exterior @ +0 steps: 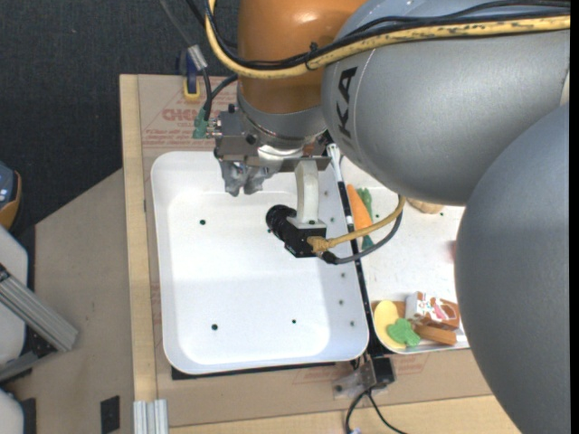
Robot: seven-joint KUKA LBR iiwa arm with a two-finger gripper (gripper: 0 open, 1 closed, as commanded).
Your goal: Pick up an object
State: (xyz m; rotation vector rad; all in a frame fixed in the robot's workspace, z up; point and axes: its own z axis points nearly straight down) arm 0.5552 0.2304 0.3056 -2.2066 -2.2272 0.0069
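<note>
A: Several small toy objects are seen in the right bin (416,251). An orange carrot-shaped piece (359,209) lies at that bin's left wall, with a green piece (365,194) touching its upper end.

B: And the near corner?

A: A cluster is noted there: a yellow piece (385,314), a green lump (403,335) resting on it, a brown sausage-like piece (437,334) just beside, and a white-and-red item (431,308) above that. Finer detail cannot be made out.

B: Gripper position?

A: The gripper (243,180) is located over the left bin (235,306), near its far wall, well apart from the toys. Whether it is open or closed cannot be told; it is viewed from above and partly covered by the wrist.

B: Anything around it?

A: A white bracket (308,195) and a black fitting (288,230) are seen hanging beside it, over the left bin's right half. A yellow-and-black cable (380,39) is routed along the arm (452,98), whose orange band (298,25) sits above the wrist.

B: Under the bins?

A: A brown cardboard sheet (136,242) with red print is laid beneath both. Black dots are marked on the left bin's floor.
</note>
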